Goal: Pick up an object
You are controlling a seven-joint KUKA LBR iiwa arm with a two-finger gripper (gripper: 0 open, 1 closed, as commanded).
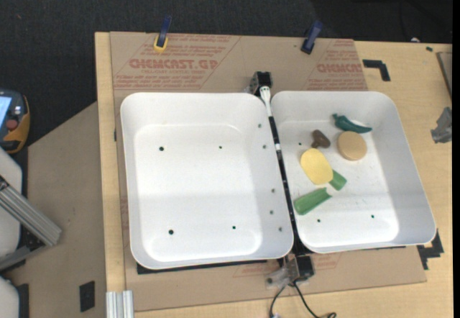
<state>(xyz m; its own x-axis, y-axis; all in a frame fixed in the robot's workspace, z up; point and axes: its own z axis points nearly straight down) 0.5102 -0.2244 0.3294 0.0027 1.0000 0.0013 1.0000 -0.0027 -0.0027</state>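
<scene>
Lying clustered in the right bin point(399, 187), beside the left bin point(194, 187): a yellow piece point(315, 165), tan disc point(352, 146), brown lump point(320, 139), teal piece point(351, 123) and green block point(313, 201).

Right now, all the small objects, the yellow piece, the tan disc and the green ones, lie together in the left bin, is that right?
Not quite. The bin is wrong: the yellow piece, the tan disc and the green ones lie together in the right bin, not the left bin. The camera view shows this.
</scene>
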